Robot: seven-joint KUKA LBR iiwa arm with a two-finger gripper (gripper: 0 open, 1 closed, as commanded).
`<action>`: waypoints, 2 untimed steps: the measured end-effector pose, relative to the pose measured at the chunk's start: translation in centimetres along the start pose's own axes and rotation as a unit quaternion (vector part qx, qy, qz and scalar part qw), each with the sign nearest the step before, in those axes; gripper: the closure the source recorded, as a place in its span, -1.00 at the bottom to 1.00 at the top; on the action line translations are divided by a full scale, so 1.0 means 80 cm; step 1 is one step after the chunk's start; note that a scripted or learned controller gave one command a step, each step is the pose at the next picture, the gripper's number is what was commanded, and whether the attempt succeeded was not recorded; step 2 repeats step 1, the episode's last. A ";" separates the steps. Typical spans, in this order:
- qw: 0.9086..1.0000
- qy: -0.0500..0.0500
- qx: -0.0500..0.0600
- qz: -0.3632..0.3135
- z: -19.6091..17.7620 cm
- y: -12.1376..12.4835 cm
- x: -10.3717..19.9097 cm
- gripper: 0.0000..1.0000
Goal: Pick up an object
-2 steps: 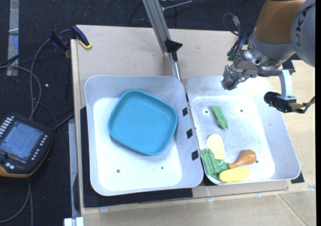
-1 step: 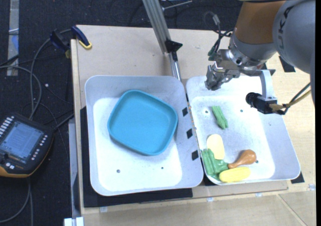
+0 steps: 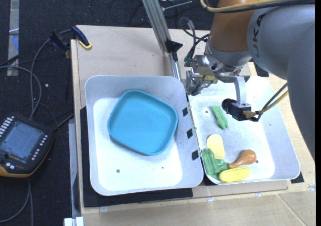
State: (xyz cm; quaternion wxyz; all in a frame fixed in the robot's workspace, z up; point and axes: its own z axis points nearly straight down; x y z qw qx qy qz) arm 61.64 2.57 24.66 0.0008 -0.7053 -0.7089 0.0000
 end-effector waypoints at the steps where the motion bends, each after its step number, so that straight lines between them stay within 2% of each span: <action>1: 1.000 0.000 0.000 0.000 -0.001 -0.016 0.072 1.00; 2: 1.000 0.000 0.000 0.000 -0.001 -0.016 0.072 1.00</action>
